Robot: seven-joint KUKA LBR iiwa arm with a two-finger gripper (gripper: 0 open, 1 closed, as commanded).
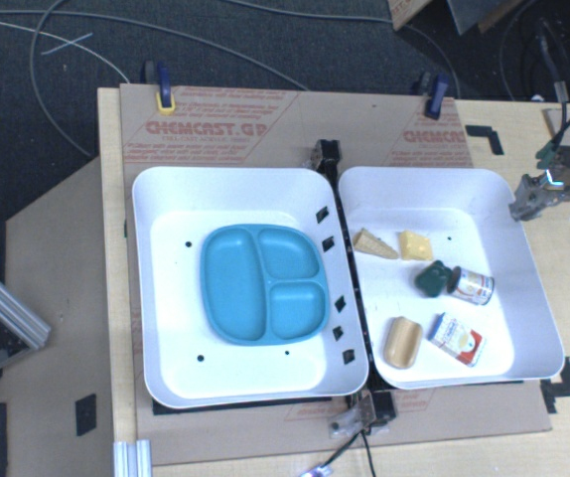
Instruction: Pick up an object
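**Gripper waits at the bin's edge, objects untouched**

The gripper [541, 195] is seen at the outer rim of the right bin [523, 296], near its far corner; whether it is spread or closed cannot be told from this angle, and nothing is seen between its tips. All the loose items are found inward and toward the near side from it. Closest in are a yellow block [416, 245] and a tan wedge [374, 244]; further toward the near rim lie a dark green piece [431, 280] touching a small can [473, 286], then a red-and-white packet [458, 339] and a tan cylinder [402, 341]. The left bin [166, 366], well beyond these, is occupied by a blue divided plate [263, 284]. A clean pick is judged best served by an isolated target, such as the yellow block, approached from directly above, while the touching green piece and can are better avoided
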